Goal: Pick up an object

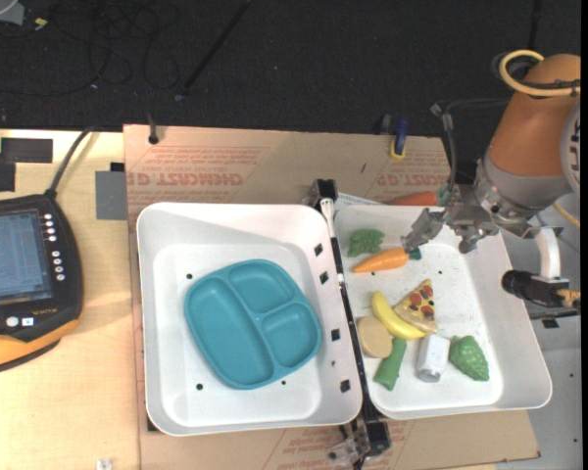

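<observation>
You see the pincer [441, 231] spread wide at the right bin's [514, 380] upper edge; the orange carrot [382, 259], green-tipped, lies just left of it, ungripped.

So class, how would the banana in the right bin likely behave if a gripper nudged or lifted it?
The banana looks like smooth toy plastic, so probably stiff, light and a bit slippery. Its curved shape may let it swivel when pushed. It lies against the pizza slice, so a nudge would likely shift that too.
</observation>
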`<state>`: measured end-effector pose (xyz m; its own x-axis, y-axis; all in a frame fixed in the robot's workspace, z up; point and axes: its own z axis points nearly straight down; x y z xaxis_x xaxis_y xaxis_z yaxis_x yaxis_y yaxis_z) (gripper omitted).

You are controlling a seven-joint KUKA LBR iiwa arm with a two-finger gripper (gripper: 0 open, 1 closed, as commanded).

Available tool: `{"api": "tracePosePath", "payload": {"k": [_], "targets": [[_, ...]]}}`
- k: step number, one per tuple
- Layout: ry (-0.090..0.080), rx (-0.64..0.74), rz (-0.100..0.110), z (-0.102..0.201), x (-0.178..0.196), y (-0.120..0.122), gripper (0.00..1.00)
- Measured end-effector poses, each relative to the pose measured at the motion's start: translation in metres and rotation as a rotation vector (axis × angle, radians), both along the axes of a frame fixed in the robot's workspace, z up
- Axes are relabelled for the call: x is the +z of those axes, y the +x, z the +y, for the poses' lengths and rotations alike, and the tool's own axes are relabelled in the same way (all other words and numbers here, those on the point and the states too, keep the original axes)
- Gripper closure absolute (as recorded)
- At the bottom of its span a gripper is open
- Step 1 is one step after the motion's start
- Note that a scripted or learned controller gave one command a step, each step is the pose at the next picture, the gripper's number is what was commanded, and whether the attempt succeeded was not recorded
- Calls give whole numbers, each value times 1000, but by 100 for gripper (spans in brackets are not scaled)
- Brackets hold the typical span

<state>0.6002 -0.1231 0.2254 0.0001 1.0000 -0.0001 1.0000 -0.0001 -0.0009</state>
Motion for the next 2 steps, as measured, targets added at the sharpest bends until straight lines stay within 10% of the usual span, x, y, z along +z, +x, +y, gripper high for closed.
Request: {"api": "tracePosePath", "payload": {"k": [1,2], "targets": [[0,-4,5,-43,-144,-33,0],[1,-7,0,-44,-127,-30,100]]}}
